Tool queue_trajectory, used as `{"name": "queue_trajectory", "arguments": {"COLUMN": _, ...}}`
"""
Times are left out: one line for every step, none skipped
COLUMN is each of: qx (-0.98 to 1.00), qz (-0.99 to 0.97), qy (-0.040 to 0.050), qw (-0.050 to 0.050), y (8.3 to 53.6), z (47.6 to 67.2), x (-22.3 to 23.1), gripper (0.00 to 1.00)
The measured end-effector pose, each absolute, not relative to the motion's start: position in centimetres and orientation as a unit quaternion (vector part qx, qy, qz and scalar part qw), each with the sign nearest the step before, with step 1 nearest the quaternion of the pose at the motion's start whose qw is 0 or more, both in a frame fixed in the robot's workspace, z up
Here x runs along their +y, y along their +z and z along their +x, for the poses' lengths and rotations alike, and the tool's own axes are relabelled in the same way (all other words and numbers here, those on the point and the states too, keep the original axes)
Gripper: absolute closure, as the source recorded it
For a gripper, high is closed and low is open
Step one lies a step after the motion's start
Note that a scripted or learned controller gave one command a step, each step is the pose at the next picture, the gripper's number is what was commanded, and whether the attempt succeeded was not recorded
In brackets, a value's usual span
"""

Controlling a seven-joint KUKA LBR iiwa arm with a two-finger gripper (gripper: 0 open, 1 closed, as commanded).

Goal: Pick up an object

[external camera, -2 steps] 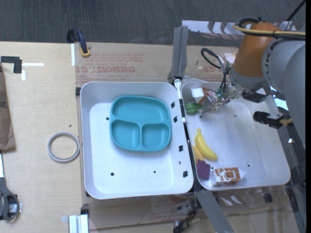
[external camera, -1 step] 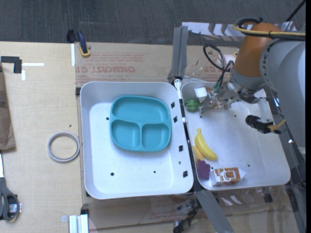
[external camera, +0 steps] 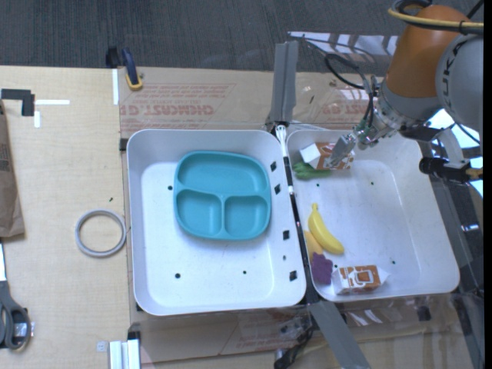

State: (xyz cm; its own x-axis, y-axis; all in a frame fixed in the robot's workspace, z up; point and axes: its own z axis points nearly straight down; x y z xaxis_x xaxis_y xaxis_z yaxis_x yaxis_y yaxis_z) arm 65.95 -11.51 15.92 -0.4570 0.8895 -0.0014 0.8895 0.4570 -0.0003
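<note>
The arm reaches in over the far right corner of the right bin, and its gripper sits low near the far left corner of that bin. How far the claw is open cannot be told, nor whether it has hold of anything. Right at its tip lies an orange and white packet, with a small white block just beside it and a green piece in front of them. A yellow banana lies by the left edge of this bin. At the near edge sit a purple item and an orange carton, close together. The left bin holds 1 teal plate with 3 compartments, toward its far edge. A ring of tape lies on the bench left of the bins.
</note>
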Motion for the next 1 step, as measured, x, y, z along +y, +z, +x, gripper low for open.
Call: {"name": "queue_trajectory", "arguments": {"qx": 0.892, "qz": 0.452, "qy": -0.0006, "qw": 0.001, "y": 23.59, "z": 65.81, "x": -11.42, "gripper": 0.0}}
